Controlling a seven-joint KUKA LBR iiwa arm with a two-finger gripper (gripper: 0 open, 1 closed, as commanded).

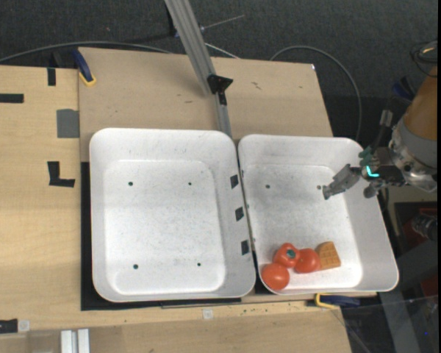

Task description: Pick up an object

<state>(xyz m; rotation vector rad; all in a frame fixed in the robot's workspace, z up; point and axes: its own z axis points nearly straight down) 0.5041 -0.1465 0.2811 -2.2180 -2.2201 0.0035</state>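
In the right bin, at its front edge, lies a cluster of red rounded objects: one by the front wall, one with a green top, and one beside it. An orange-brown waffle-like block touches the cluster on its right. My gripper hovers over the right bin's right side, well behind the cluster and apart from it. Its fingers are spread open with nothing between them.
The left bin adjoins the right one along a dark seam with clips. A slanted metal pole comes down from the top to the bins' rear junction. A blue clamp sits at the bench's back left corner.
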